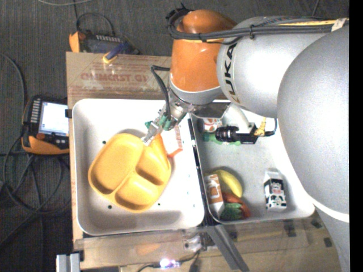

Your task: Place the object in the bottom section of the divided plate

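At the far left, on the dark floor, lies an orange-and-black handheld unit with a lit screen [45, 124]. Beside it, a brown cardboard sheet with faded lettering [113, 81] lies behind the shallow white left bin [85, 208].

In that bin sits a yellow plastic divided plate [110, 171], set at a slant. It has one large section on its left, a smaller one on its right and a third along its lower edge. The jaws hang at the plate's upper right rim, with small green parts just above them. I cannot tell whether they are spread or pressed together.

Just right of them a thin orange strip-like object [172, 144] shows against the bin floor, close against the plate's right rim and outside all three sections. I cannot tell whether the jaws pinch it or it lies loose.

The grey arm with an orange band [195, 61] reaches in from the right and covers the upper part of the shallow white right bin [300, 211]. A red-and-white thing [212, 123] is partly hidden under the arm there.

Along this bin's lower left stand a small brown-and-orange carton [213, 188], a yellow banana-shaped piece [230, 183] just beside it, and a red and green cluster [235, 210] below. A small white carton with black print [275, 192] stands apart to the right.
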`<control>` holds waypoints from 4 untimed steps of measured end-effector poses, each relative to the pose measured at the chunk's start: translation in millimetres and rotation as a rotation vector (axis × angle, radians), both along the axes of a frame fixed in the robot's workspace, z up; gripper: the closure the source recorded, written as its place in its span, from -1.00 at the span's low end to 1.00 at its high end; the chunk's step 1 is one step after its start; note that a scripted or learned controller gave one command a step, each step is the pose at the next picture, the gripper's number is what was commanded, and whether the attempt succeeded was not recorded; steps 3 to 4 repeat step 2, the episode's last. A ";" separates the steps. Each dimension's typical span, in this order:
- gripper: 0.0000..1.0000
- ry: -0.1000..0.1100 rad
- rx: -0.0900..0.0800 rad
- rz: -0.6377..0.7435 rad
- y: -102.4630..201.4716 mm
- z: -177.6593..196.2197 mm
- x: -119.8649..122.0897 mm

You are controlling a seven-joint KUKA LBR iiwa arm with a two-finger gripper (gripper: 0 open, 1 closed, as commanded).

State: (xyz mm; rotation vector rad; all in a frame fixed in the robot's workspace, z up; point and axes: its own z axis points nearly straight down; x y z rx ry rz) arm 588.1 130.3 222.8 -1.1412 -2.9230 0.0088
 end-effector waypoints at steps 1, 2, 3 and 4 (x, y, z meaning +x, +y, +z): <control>1.00 -0.002 0.000 -0.023 27.2 58.8 -8.7; -1.00 -0.003 -0.002 -0.023 26.7 58.9 -8.5; -1.00 -0.003 -0.002 -0.023 26.7 58.9 -8.5; -1.00 -0.003 -0.002 -0.023 26.7 58.9 -8.5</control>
